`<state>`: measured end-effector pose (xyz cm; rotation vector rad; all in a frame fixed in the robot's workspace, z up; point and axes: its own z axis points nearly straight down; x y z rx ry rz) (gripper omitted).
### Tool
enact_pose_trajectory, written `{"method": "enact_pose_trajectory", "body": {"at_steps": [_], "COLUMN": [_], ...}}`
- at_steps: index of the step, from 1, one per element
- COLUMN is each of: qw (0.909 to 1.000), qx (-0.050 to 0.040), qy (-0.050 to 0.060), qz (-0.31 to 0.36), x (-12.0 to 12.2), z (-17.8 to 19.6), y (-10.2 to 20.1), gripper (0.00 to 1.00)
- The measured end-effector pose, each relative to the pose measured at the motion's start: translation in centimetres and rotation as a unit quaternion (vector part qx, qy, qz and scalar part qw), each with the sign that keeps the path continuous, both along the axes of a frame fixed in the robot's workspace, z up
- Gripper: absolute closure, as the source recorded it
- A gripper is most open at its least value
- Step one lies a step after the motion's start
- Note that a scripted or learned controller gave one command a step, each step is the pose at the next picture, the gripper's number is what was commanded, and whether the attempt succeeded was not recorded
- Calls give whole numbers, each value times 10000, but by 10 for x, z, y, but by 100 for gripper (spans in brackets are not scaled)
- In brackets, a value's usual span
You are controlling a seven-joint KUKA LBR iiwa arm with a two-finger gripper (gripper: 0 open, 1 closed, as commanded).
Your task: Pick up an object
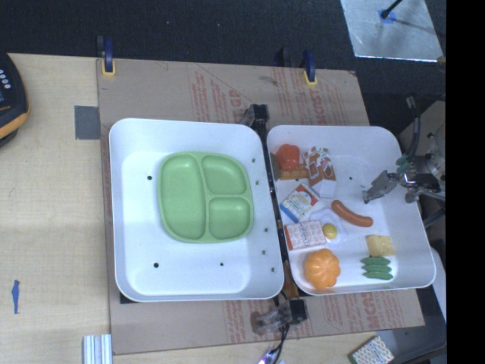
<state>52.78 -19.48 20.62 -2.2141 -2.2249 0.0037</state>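
The right bin (409,275) holds the loose objects. Among them are a red tomato (287,158), a red-and-white packet (319,165), a sausage (352,214), two small cartons (299,202) (305,235) and a yellow ball (330,230). An orange pumpkin (321,268), a yellow block (379,244) and green pea pods (377,268) lie there too. My gripper (390,196) hangs over the bin's right side, just right of the sausage. It is open, and nothing sits between its fingers (375,189).
The left bin (129,271) carries a green divided plate (204,196). Both bins rest on a cardboard sheet (189,89) held by clamps at the back. A device (10,97) lies at the far left of the bench.
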Motion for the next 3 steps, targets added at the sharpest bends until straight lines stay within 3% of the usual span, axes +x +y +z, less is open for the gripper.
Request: {"method": "enact_pose_trajectory", "body": {"at_steps": [1, 2, 3], "qw": [10000, 10000, 10000], "qx": [17, -2, -18], "qy": [41, -19, -63], "qz": [20, 29, 11], "x": [9, 64, 133], "z": [-113, -114, -61], "y": [30, 59, 31], "gripper": [0, 0, 0]}}
